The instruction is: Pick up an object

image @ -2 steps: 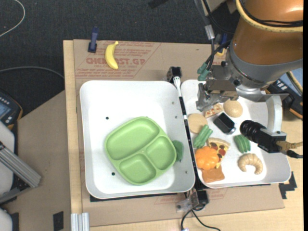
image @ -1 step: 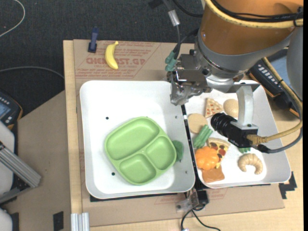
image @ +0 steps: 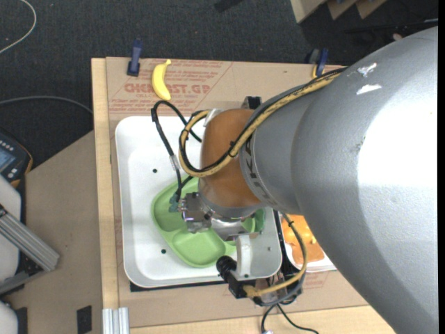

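The arm (image: 334,158) reaches down over the green dish (image: 188,245) (fingers' state: cannot tell).

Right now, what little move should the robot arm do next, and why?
Probably lift straight up a little. The gripper sits low in the left bin, right over the green dish, and the wrist hides its tips, so rising would show whether it caught anything.

red print on cardboard sheet (image: 208,82), partly readable "CH…ST.G", rest covered
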Controlling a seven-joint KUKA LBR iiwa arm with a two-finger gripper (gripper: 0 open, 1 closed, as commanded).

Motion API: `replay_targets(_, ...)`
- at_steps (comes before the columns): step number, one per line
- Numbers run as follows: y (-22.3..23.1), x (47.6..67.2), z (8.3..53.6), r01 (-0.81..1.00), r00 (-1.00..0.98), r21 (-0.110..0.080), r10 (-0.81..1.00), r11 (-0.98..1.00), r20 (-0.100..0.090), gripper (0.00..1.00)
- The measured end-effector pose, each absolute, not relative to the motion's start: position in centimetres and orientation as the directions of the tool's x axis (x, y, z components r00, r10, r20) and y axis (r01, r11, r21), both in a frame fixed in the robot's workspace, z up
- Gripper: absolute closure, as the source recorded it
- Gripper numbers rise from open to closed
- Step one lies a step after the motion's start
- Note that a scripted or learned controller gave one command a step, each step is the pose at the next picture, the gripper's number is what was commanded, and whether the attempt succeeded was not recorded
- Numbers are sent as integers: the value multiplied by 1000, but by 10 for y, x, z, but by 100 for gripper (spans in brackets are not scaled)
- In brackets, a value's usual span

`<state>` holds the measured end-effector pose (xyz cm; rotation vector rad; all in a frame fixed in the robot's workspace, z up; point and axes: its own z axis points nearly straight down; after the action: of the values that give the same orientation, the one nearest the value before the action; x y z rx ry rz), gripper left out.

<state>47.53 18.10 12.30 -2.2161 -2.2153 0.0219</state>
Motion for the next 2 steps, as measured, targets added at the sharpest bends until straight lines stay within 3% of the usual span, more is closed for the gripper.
replay_targets(1,190,503,355,1000,-2,19,1000,2,8,100)
replay_targets(2,215,532,200,1000,0,-9,1000,0,-3,100)
